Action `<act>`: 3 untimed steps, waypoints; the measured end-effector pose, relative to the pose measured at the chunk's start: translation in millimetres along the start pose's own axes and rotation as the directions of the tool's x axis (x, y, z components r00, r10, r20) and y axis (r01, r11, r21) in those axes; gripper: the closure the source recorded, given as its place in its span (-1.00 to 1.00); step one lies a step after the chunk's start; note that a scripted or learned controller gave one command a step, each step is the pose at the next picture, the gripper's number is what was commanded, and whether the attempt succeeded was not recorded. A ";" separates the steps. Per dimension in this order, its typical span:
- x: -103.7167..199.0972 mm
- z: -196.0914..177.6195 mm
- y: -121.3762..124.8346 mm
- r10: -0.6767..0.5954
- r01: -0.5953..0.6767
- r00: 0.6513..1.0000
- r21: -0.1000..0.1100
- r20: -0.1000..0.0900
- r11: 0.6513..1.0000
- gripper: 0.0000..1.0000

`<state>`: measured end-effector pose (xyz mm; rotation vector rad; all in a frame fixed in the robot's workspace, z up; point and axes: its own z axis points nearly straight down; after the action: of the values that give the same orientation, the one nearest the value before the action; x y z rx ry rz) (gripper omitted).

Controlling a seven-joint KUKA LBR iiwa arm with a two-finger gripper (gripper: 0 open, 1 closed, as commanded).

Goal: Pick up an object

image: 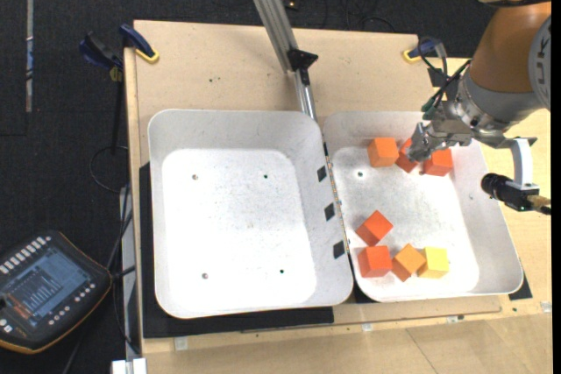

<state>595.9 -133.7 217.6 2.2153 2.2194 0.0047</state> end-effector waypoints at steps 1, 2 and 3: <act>-0.1 -50.5 1.8 -0.001 0.001 1.000 -0.001 0.000 1.000 1.00; 45.6 -41.2 -6.9 -0.005 0.005 1.000 0.007 -0.003 1.000 1.00; 101.1 -25.5 -5.0 -0.007 0.007 1.000 0.008 -0.004 1.000 1.00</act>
<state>590.6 -32.6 242.9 2.2136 2.2323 0.0003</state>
